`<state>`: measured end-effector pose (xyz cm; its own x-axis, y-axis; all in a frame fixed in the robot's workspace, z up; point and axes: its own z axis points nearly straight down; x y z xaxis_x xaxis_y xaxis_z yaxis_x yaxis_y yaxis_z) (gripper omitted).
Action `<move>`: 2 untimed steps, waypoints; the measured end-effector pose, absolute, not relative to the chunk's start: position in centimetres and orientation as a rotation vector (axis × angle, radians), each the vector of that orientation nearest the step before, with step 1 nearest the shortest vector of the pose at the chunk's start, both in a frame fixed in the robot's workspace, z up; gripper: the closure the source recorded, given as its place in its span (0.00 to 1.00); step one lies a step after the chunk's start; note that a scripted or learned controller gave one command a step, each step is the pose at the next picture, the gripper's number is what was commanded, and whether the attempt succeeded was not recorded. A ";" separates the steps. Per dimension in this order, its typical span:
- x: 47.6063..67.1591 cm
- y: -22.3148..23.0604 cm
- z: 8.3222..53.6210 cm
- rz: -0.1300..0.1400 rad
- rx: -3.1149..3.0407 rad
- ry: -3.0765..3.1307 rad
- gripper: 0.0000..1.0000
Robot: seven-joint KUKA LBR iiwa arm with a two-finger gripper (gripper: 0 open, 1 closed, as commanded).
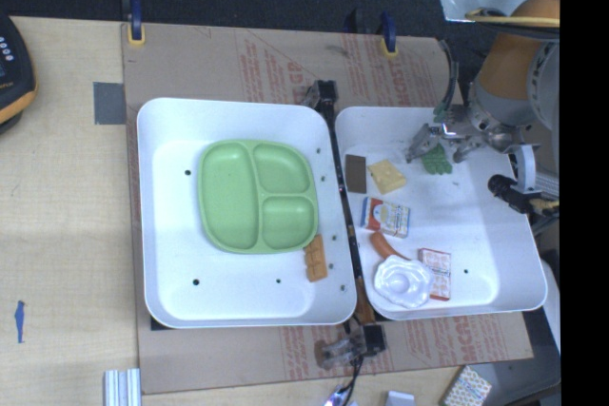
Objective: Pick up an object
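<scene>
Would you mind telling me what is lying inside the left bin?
A green divided plate sits in the left bin, with a small orange-brown piece beside it. Whatever lies beneath the plate is covered.

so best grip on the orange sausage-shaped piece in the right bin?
Probably across its middle, from straight above. The orange sausage-shaped piece lies flat and diagonal, long and narrow, so the tool's fingers should close across its short width. A carton and a white cup crowd its two ends.
</scene>
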<state>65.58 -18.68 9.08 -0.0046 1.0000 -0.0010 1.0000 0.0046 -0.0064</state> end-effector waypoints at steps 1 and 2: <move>65.6 -21.3 9.3 0.003 -2.220 -2.224 0.00; 65.6 -17.6 9.2 0.006 -2.211 -2.227 0.00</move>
<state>65.61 -17.58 9.19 -0.0071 1.0000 -0.0002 1.0000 0.0071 -0.0052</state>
